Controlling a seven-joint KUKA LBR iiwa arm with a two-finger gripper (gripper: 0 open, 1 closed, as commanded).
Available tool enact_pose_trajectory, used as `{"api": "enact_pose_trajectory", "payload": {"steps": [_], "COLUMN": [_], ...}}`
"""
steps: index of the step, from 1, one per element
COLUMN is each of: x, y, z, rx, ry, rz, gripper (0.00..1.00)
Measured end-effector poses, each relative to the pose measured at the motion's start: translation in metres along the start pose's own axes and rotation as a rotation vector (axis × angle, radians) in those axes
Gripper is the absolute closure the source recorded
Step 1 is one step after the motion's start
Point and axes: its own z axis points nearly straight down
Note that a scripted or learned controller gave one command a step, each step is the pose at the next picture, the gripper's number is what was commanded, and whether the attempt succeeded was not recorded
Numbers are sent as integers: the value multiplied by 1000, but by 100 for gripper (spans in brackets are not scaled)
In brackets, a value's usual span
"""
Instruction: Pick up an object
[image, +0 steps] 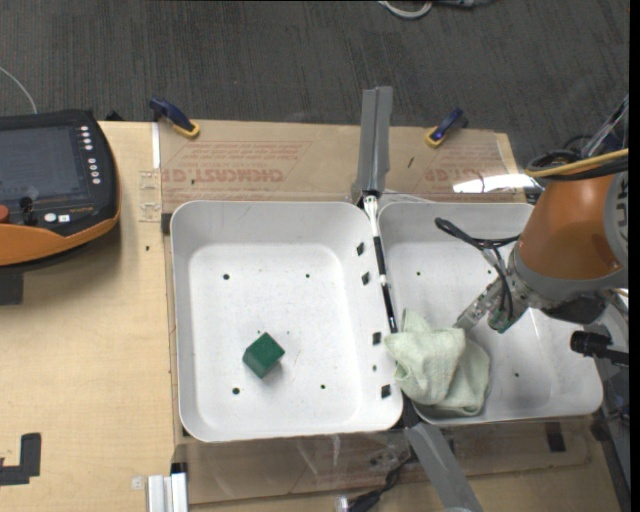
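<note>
Green block (264, 355) lying in the left bin (200, 300), near its front. Pale crumpled cloth (438, 368) heaped in the right bin (560, 400) against the divider. Gripper (487, 312) low over right bin, just beside cloth; grip state unclear.

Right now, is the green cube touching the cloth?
Apart. The camera view shows the cube in the left bin and the cloth in the right bin.
</note>
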Motion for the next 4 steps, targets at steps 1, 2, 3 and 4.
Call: {"api": "enact_pose_trajectory", "payload": {"steps": [1,2,3,4], "x": [44,70,69,58], "y": [52,57,58,75], "z": [-100,-100,-109,-100], "rx": [-1,0,-2,-1], "ry": [-2,0,-2,-2], "rz": [-90,-404,-400,-516], "gripper": [100,100,100,100]}}
